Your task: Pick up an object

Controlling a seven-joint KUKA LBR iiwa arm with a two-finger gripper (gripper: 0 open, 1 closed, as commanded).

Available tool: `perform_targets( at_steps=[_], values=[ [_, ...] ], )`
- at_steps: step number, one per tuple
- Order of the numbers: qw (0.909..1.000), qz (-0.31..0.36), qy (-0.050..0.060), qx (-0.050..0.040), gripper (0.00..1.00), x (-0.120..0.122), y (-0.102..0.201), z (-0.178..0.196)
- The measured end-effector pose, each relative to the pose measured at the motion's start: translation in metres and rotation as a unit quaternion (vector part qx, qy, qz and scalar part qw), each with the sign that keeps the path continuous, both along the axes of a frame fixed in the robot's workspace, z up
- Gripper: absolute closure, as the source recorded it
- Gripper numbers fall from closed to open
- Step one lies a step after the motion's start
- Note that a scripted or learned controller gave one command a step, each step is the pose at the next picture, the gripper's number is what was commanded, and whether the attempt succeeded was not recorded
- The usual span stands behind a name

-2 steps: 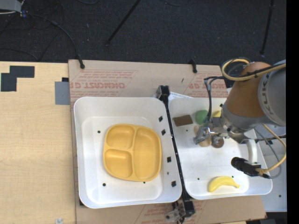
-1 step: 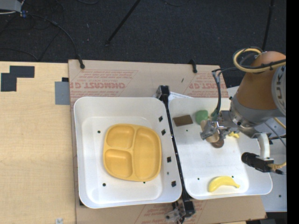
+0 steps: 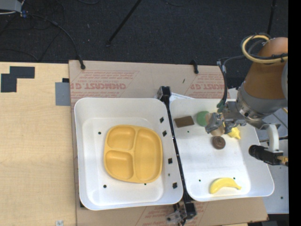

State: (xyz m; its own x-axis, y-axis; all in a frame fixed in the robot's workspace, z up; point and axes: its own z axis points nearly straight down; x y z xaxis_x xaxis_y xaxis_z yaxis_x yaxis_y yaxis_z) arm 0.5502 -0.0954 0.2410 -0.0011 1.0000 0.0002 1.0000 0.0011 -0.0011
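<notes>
- Camera view shows the arm point(image 3: 263, 79) coming in from the right, with its gripper point(image 3: 217, 124) low over the upper half of the right bin point(image 3: 263, 185).
- Whether the gripper is spread or pressed together, honestly I cannot tell; it's a dark grey blur at this angle, and nothing is visibly pinched in it.
- Nearest candidates: a green ball point(image 3: 203, 118) touching or just left of the gripper, a small brown round thing point(image 3: 218, 142) just below it, and a yellow bit point(image 3: 234, 133) peeking out just to its right.
- A flat brown block point(image 3: 184, 121) sits further left near the divider, and a banana point(image 3: 224, 185) lies well apart by the bin's near edge.
- The left bin point(image 3: 89, 126) holds a yellow divided plate point(image 3: 133, 153); not where the action is.
- My guess is it's going for the brown round thing or the green ball. To do this well, I'd centre over one item only, since three are crowded there and a sloppy descent would just shove them around.
- The ball looks smooth and round, so it'll probably roll if clipped off-centre. The brown piece looks squat and dull, likely the steadier grab.
- Come straight down, straddle it evenly, then lift slowly to check it actually came along.
</notes>
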Motion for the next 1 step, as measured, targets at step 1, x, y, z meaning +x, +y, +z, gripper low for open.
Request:
perform_targets(
  at_steps=[1],
  values=[
    [1.0000, 0.001, 0.001, 0.0000, 1.00, 0.0171, 0.0419, 0.0028]
  ],
)
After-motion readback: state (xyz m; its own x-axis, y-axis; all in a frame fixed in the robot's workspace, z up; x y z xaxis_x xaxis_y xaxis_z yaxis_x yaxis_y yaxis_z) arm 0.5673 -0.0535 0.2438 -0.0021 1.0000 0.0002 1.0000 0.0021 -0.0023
